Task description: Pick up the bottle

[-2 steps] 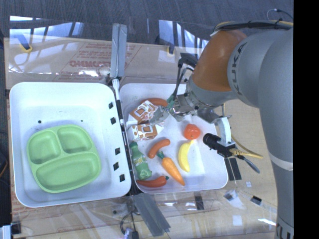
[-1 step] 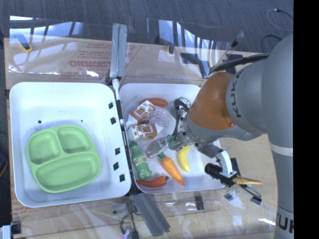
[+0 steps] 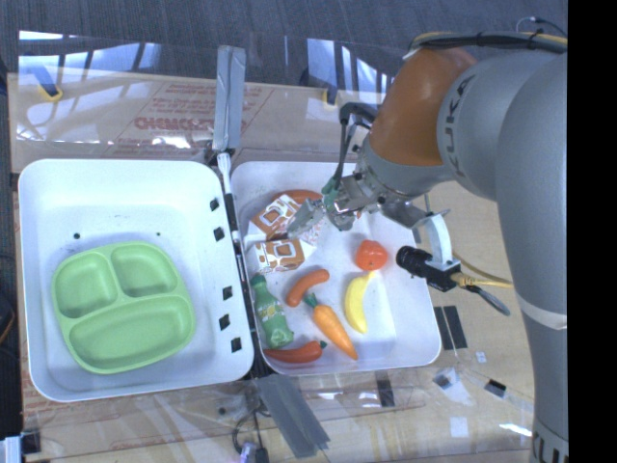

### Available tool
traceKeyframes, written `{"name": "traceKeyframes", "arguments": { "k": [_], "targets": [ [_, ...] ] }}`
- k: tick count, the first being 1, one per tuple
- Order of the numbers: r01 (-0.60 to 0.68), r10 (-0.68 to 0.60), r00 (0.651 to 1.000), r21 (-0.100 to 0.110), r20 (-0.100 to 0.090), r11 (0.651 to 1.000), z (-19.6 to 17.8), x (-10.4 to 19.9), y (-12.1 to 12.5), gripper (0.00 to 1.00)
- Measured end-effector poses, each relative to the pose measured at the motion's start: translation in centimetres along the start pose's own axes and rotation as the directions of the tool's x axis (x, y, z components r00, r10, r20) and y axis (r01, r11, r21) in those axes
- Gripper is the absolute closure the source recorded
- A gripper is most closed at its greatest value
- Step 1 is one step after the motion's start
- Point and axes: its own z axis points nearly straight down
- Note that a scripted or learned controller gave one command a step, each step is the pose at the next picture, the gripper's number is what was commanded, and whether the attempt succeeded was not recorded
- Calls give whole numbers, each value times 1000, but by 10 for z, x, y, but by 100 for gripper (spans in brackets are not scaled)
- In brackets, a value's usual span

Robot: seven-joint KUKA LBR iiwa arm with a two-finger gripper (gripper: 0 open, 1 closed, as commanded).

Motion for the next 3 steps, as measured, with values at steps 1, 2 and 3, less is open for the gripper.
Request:
{"name": "traceKeyframes", "arguments": {
  "k": [1,2,3],
  "targets": [
    [-42,42,999,1,0,999,-19,39,21,0],
    [83,-83,997,0,0,997,-36,74,94,0],
    [-30,30,1000,4,0,1000,16,75,34,0]
  ]
}}
